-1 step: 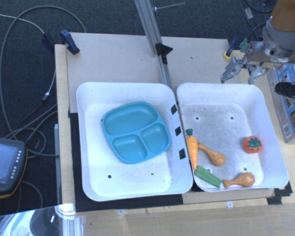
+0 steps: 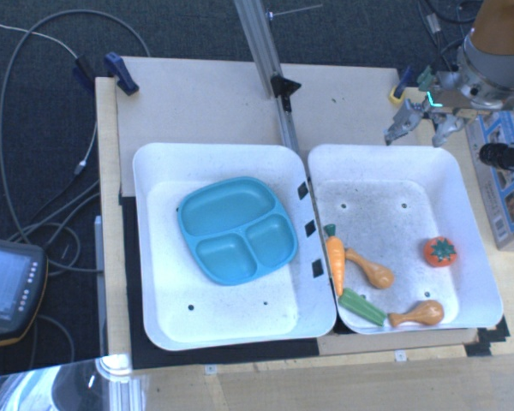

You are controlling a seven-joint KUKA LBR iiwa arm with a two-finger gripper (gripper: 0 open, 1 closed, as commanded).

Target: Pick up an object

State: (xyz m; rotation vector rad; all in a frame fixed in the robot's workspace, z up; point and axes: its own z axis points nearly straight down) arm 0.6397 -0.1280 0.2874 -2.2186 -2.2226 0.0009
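Nearest your camera, a toy drumstick (image 2: 418, 314) lies along the bottom edge of the right bin (image 2: 463, 197), with a green cucumber piece (image 2: 361, 306) just to its left.

Your gripper (image 2: 423, 127) hangs over the bench just beyond the right bin's far rim, its two fingers spread apart with nothing between them. From there, you find all the pickable things well apart from it, in the near half of the bin below. A red tomato (image 2: 439, 252) sits by the right wall. A second drumstick (image 2: 369, 269) lies left of centre, touching or nearly touching an orange carrot (image 2: 335, 264) that runs along the left wall. The cucumber piece sits at the carrot's lower tip.

Further out, you see the left bin (image 2: 154, 229) holding a blue divided plate (image 2: 236, 229).
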